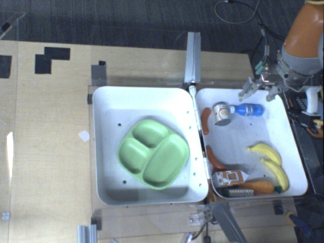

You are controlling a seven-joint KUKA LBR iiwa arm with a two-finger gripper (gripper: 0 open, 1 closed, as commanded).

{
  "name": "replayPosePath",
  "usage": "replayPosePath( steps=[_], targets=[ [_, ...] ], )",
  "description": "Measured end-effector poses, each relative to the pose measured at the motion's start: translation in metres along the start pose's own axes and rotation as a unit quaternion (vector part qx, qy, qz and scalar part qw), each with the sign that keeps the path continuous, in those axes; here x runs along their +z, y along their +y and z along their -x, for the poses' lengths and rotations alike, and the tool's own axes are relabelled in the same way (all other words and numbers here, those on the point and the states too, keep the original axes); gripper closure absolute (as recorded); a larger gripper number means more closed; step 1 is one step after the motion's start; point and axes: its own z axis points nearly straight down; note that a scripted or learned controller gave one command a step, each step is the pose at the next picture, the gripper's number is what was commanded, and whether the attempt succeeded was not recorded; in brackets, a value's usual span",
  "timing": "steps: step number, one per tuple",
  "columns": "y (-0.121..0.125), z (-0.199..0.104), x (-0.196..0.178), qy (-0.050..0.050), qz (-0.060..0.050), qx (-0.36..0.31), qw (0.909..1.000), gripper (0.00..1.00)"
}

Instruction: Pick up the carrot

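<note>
The orange carrot [257, 187] lies along the front edge of the right bin [238, 140], between a small carton and the bananas. My gripper [260, 88] hangs over the bin's far right corner, well away from the carrot, above a blue bottle. Its two fingers are spread apart with nothing between them.
In the right bin are a tin can [221, 113], a blue bottle [249, 110], two sausages [205, 121], two bananas [271, 163] and a small carton [230, 177]. The left bin [109, 135] holds a green divided plate [154, 153]. A metal divider [192, 59] stands behind the bins.
</note>
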Motion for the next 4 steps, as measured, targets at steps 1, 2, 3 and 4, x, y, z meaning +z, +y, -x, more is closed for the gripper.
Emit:
replayPosePath(
  steps=[1, 2, 3, 4],
  targets=[
    [-0.062, -0.008, 0.114, 0.0, -0.001, 0.025, 0.9997, 0.0],
    [-0.135, -0.013, 0.154, 0.0, 0.004, 0.032, 0.9995, 0.0],
    [-0.132, -0.014, 0.141, 0.0, 0.008, 0.031, 0.9995, 1.0],
    [-0.145, 0.042, 0.035, -0.001, 0.001, 0.09, 0.996, 1.0]
  ],
)
